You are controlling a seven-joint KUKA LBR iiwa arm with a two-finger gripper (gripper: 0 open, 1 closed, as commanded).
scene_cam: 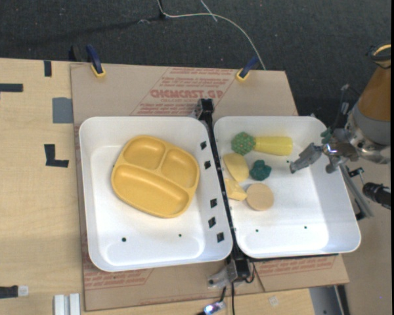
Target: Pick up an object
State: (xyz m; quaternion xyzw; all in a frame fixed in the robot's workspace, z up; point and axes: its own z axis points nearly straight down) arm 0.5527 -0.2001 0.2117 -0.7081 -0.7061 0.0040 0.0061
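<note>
Approach is the step in hand, judging by how things lie: the gripper (313, 155) hangs over the right side of the right bin (328, 238), with nothing between its fingers. One dark finger points down and toward the bin's middle, a second stub shows closer to the wrist, and a clear gap lies between them, so the jaws look parted. Everything worth picking sits in a cluster against the right bin's left wall, well apart from the gripper. Nearest the bin's far edge lies a toy corn cob (270, 144), yellow with a green knobbly end. Just below it rest a pale yellow wedge (236, 168) and a small dark green piece (261, 170), close beside each other. Toward the bin's near edge sits a tan round disc (260, 196), touching or nearly touching a flat yellow slice (234, 191). Left of the right bin, the other bin holds a yellow divided plate (156, 175). Next, the arm would need to travel across the right bin toward that cluster, settle on one piece, and come down with the fingers straddling it; the corn cob's outer end is the closest and least crowded target
</note>
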